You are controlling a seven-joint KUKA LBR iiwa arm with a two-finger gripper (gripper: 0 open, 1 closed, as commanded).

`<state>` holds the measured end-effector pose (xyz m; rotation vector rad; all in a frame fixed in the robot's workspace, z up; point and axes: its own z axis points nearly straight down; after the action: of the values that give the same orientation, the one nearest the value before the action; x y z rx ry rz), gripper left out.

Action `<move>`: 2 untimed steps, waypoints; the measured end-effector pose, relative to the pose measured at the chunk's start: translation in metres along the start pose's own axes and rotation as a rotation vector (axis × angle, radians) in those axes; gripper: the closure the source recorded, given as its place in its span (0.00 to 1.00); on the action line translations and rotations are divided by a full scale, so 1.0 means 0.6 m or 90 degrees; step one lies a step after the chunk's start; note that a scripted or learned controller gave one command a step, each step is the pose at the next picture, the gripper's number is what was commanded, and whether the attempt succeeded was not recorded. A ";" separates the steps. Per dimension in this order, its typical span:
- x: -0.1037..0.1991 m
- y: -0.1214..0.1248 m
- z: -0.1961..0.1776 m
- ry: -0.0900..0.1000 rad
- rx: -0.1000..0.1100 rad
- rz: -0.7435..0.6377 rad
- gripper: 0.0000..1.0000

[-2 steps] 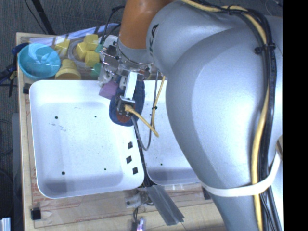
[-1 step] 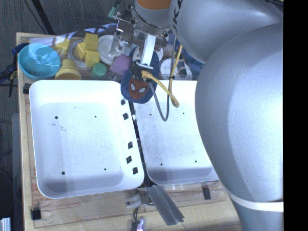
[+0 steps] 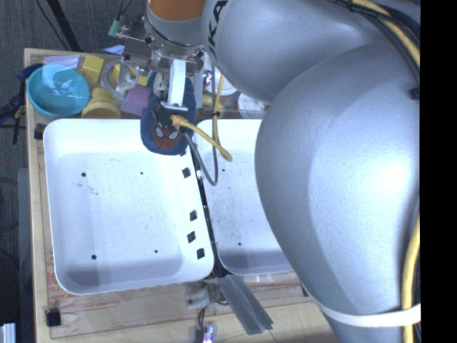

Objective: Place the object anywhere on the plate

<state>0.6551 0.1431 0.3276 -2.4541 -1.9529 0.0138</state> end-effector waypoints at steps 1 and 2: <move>0.074 -0.053 0.263 -0.001 0.000 -0.090 1.00; 0.000 0.003 0.292 0.001 -0.003 0.015 1.00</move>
<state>0.6551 0.1426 0.1522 -2.4793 -1.9257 0.0077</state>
